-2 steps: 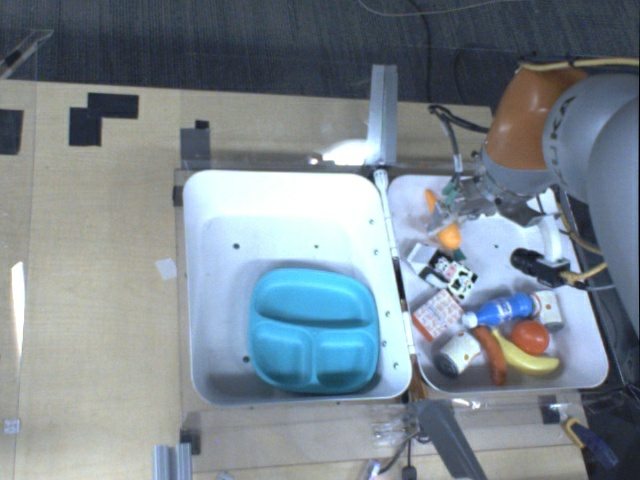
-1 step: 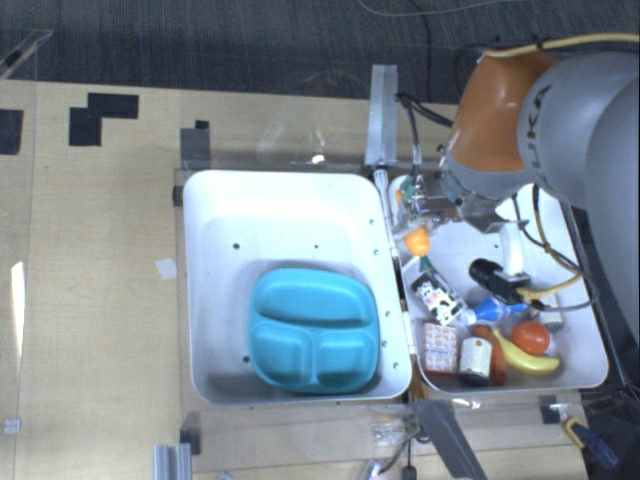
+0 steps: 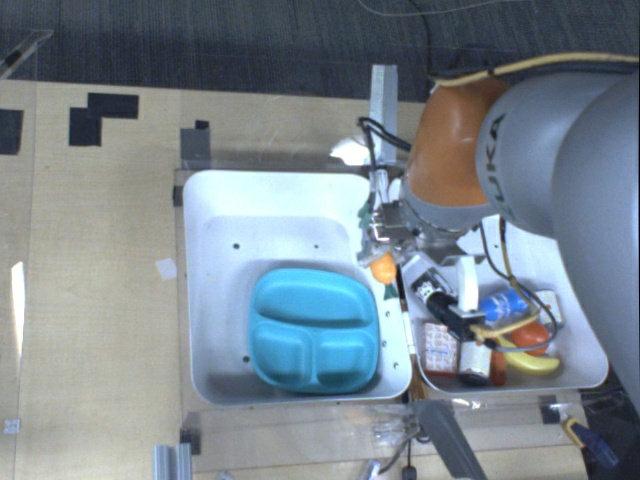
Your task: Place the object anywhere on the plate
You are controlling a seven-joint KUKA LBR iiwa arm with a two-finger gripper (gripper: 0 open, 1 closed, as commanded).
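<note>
A small round orange object (image 3: 381, 266) sits at the tip of my gripper (image 3: 386, 270), which is shut on it. Both hang over the wall between the two bins, just right of the left bin's inner edge. The blue plate (image 3: 313, 330), divided into three compartments, lies in the front half of the left bin (image 3: 215, 268). Its upper right corner is a short way below and left of the orange object. Nothing lies on the plate. The grey arm and its orange band cover the back of the right bin.
The right bin (image 3: 590, 363) holds several things packed together: a banana (image 3: 530, 363), a red tomato-like thing (image 3: 528, 336), a blue bottle (image 3: 500, 306), a small patterned box (image 3: 438, 346) and a dark bottle (image 3: 476, 361).
</note>
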